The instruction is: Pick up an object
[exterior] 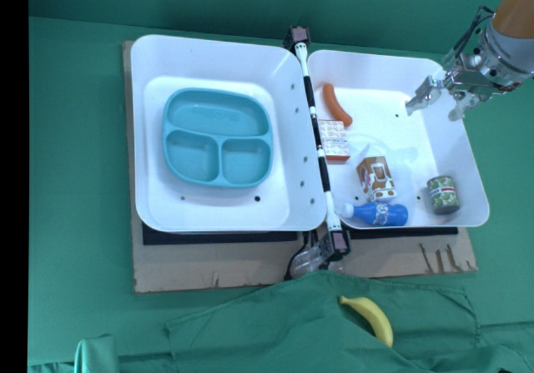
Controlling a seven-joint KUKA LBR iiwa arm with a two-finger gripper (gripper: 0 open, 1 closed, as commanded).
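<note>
Hovering over the right bin [467, 146], the claw [440, 104] gapes wide, grasping nothing.

Banana [369, 318] on rumpled green cloth [275, 330]

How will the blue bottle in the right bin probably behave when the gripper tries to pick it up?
The blue bottle lies on its side near the bin's front wall, so its rounded body will probably roll if nudged. Its smooth surface looks slippery. The small carton close behind may get bumped.
</note>
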